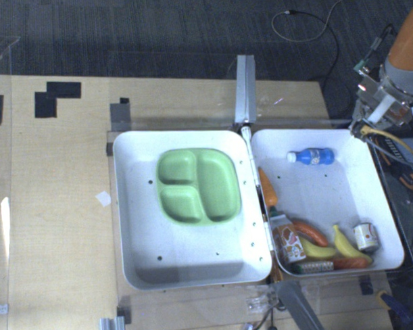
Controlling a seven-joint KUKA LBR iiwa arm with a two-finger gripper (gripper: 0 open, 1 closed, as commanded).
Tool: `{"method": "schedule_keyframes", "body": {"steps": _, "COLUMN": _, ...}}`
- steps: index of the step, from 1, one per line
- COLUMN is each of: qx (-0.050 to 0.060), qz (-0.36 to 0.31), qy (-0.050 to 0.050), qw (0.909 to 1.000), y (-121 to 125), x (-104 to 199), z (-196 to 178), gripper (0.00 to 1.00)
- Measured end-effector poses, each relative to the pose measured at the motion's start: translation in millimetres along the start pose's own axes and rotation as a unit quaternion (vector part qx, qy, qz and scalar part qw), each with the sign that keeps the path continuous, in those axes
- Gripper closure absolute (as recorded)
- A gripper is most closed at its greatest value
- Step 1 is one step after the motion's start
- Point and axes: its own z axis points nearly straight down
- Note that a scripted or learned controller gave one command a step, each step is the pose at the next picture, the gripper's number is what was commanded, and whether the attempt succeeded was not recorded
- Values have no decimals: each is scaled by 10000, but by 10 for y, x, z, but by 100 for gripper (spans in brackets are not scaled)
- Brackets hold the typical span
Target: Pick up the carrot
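Carrot point(267, 187) lies in the right bin point(390, 208), pressed vs. its left wall by the divider, so fingers may hit the wall or slip off it. Gripper point(367, 118) hangs over the bin's upper right corner, well apart from carrot; can't tell its opening or any load. Bottle point(312, 156) label and can point(365, 236) print are probably there but too small to read.

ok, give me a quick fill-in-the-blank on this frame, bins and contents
1. The green divided plate sits in the ____ bin.
2. The carrot lies against the right bin's ____ wall.
3. The bottle has a ____ cap.
4. The can rests just right of the ____.

Missing words: left; left; white; banana
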Motion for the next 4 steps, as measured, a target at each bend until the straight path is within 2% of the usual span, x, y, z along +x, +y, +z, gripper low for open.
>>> {"method": "schedule_keyframes", "body": {"steps": 1, "qx": -21, "qz": -51, "qy": 6, "qw": 10000, "y": 0, "x": 26, "z": -118, "gripper": 100}}
{"method": "schedule_keyframes", "body": {"steps": 2, "qx": 63, "qz": -2039, "qy": -4, "qw": 9790, "y": -103, "x": 13, "z": 54, "gripper": 100}}
{"method": "schedule_keyframes", "body": {"steps": 3, "qx": 39, "qz": -2057, "qy": 11, "qw": 9786, "y": -100, "x": 38, "z": -68, "gripper": 100}}
{"method": "schedule_keyframes", "body": {"steps": 4, "qx": 46, "qz": -3835, "qy": 10, "qw": 9235, "y": 104, "x": -31, "z": 110, "gripper": 100}}
